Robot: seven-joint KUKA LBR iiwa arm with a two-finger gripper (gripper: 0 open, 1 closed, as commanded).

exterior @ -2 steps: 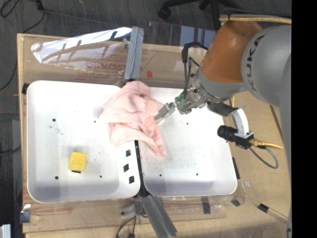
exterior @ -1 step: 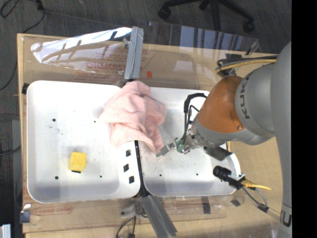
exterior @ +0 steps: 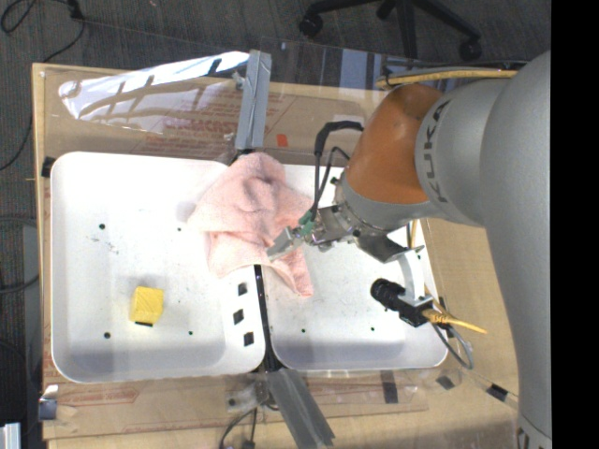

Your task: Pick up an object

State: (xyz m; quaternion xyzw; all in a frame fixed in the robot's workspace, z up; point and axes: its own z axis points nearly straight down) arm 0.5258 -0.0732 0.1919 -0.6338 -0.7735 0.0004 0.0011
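Gripper (exterior: 292, 238) at pink cloth (exterior: 248, 209) (draped over the divider); grip state unclear

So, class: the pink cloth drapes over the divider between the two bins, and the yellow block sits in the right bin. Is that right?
Not quite. The camera view shows the yellow block in the left bin, not the right bin. The rest holds: the pink cloth drapes over the divider between the two bins.
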